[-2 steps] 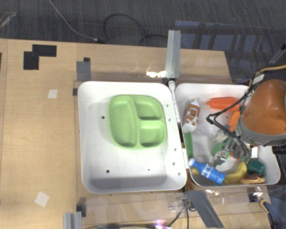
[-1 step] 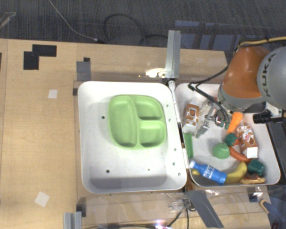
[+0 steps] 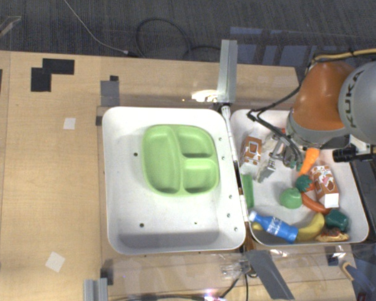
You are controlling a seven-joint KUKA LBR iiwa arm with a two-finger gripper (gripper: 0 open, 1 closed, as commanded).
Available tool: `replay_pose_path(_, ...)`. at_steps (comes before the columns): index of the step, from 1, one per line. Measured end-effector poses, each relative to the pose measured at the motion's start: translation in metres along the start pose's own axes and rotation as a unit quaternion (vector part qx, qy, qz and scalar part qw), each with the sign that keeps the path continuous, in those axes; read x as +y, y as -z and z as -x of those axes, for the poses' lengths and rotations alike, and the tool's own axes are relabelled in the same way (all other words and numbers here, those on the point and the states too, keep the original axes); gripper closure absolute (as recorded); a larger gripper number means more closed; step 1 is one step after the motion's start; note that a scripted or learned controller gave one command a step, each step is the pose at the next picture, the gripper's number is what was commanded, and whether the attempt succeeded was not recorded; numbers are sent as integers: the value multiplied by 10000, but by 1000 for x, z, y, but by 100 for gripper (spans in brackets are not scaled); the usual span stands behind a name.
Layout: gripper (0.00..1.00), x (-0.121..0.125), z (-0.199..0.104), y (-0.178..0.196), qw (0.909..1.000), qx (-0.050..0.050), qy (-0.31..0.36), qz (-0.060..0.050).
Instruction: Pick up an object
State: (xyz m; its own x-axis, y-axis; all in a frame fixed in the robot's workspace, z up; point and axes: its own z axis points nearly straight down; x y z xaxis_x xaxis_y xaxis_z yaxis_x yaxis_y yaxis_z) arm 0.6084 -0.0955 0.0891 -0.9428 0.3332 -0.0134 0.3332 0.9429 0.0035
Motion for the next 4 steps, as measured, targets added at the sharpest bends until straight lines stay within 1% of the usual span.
replay_pose_path(1, 0, -28, -49, 2, 9996, 11, -289, -4)
replay_pose_path(2, 0, -75, 2, 48, 9949, 11, -1009, -14)
replay_pose_path(3, 0, -89, -37, 1, 9755, -5, -2199, -4)
replay_pose_path(4, 0, -86, -92, 3, 9747, -27, -2233, 0)
